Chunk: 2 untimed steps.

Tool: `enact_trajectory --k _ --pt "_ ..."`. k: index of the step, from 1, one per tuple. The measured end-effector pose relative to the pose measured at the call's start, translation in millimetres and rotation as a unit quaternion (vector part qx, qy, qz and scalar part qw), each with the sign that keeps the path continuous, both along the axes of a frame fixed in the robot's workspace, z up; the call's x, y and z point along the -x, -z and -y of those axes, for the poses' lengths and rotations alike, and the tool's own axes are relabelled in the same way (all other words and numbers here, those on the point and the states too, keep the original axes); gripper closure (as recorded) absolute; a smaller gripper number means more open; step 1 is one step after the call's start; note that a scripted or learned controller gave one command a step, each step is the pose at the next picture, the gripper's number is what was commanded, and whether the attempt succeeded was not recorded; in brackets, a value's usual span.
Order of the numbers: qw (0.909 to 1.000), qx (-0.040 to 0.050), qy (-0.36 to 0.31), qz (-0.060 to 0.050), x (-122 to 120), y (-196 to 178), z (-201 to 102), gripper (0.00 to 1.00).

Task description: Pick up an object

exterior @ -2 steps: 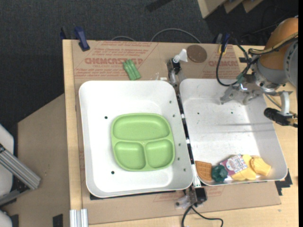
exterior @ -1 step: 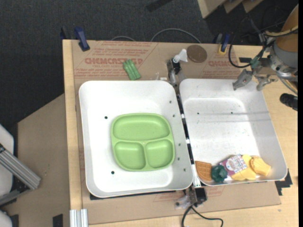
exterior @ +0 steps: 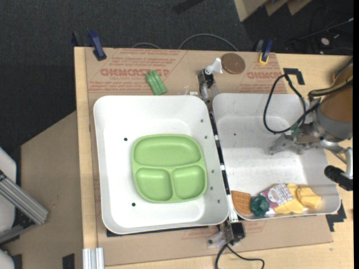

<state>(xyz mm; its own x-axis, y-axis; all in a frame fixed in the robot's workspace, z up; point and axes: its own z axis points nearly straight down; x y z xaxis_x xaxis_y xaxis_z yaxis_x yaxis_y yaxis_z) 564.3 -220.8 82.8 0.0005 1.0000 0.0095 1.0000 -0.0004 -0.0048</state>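
Along the near edge of the right bin (exterior: 247,156) lies a row of small objects. They are an orange waffle-like piece (exterior: 240,201), a dark green lump (exterior: 259,206), a pink-and-white packet (exterior: 280,194) and yellow pieces (exterior: 305,198). My gripper (exterior: 279,146) reaches in from the right and hovers low over the bin's middle, well above that row in the view. Nothing is visibly held. The grey arm with its orange band (exterior: 340,97) hangs over the bin's right rim.
The left bin (exterior: 106,150) holds a green divided plate (exterior: 169,167). A black cable (exterior: 271,102) loops over the right bin's back. On the cardboard behind lie a green clip (exterior: 156,83) and a brown disc (exterior: 233,64), and blue clamps (exterior: 98,45) grip the back edge.
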Motion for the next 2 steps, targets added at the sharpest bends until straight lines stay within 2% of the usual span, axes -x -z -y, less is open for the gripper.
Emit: enact_trajectory --k 1,2 --pt "1.0 0.0058 -0.002 0.005 -44.9 -24.1 0.6 0.0" --pt "1.0 0.002 -0.001 0.002 -39.9 -1.8 0.1 0.0"
